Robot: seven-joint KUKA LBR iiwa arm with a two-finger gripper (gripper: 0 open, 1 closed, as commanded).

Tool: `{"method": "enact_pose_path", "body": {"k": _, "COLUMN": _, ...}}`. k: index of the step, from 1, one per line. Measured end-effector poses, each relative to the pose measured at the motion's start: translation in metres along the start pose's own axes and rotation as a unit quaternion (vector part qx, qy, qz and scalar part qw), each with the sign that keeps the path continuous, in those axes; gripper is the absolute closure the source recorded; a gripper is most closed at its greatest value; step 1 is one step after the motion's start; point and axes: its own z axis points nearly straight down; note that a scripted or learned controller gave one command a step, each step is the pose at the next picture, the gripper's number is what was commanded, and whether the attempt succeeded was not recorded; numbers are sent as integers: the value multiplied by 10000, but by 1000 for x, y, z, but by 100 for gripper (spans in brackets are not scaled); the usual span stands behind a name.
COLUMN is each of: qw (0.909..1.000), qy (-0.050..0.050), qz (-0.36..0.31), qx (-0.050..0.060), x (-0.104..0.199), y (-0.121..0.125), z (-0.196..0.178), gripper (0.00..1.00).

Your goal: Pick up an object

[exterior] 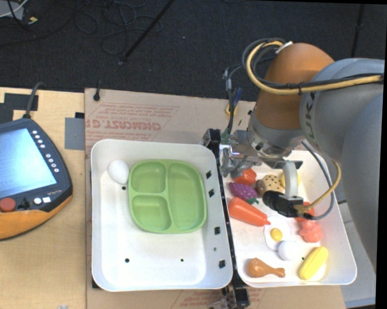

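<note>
Grey arm (336, 106) reaching in over right bin (342, 266), gripper (247, 164) low at bin's far left corner. Jaw state: cannot tell, wrist blocks view. Left bin (106, 256) well left of jaws, green divided tray (167, 196) inside, white egg (118, 172) beside tray. Carrot (247, 212) near, just below jaws. Purple grapes (242, 191) close under jaws. Yellow lemon (313, 263), chicken leg (265, 269) well apart, toward near edge.

The desk (35, 265) carried a sheet of printed cardboard (144, 116) on which two shallow white bins sat touching side by side, the left bin (106, 256) and the right bin (342, 266), while a teach pendant (23, 175) with a screen lay well apart at the left edge.
</note>
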Motion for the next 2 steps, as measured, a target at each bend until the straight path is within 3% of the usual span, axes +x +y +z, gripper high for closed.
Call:
{"method": "enact_pose_path", "body": {"k": 1, "qw": 10000, "qy": -4, "qz": 15, "qx": 27, "x": 13, "y": 5, "z": 18, "gripper": 100}}
{"method": "enact_pose_path", "body": {"k": 2, "qw": 10000, "qy": -1, "qz": 11, "qx": 9, "x": 10, "y": 4, "z": -2, "gripper": 100}}
